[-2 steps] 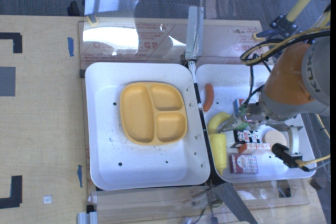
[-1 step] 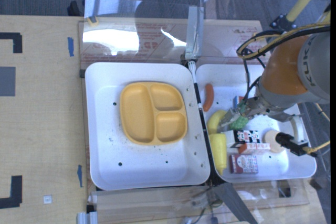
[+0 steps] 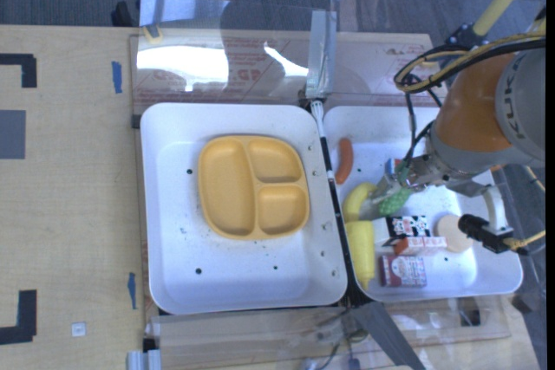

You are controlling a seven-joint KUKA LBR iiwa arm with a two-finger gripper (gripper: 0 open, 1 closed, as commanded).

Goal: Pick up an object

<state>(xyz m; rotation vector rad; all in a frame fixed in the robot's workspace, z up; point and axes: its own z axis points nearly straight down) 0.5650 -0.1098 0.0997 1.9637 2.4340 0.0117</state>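
Two white bins on a pale wooden table (image 3: 61, 186)
Grey carpet behind; pincer (image 3: 401, 179) low over the right bin (image 3: 503, 273), its opening impossible to judge

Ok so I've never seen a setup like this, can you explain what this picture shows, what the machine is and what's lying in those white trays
One camera looks down at a slant on a bench with two shallow white bins. The grey and orange shape on the right is a robot arm; its pincer is low over the right bin. I cannot tell whether it holds anything. That bin has toy food: a banana, a sausage, something green, small cartons. The left bin holds a yellow divided plate.
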